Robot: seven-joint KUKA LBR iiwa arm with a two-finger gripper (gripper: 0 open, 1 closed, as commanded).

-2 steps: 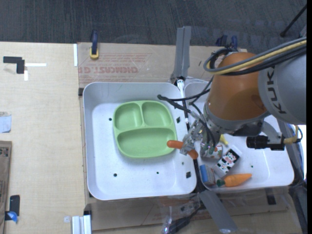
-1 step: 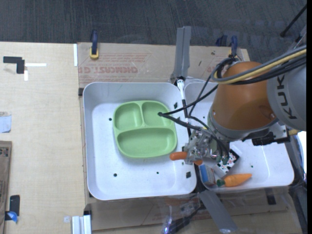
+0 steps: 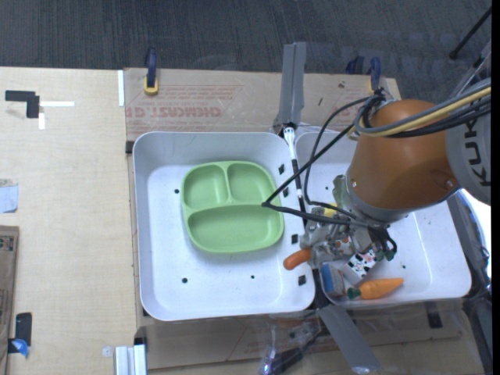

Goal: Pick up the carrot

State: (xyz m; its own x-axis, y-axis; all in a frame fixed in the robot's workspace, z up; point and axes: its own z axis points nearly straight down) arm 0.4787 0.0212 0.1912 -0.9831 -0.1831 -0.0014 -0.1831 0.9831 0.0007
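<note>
Carrot: tapered, smooth orange body with green stub end, seen lying near the bottom rim of the right bin, lower right of frame, beside a small clear container. A second orange piece is seen at the divide between the bins. Gripper is placed just above both, under the orange wrist band; whether it is released or clenched cannot be told behind cables and clutter. Left bin is occupied by a matte green three-compartment plate; bare white floor is left around it.
</note>
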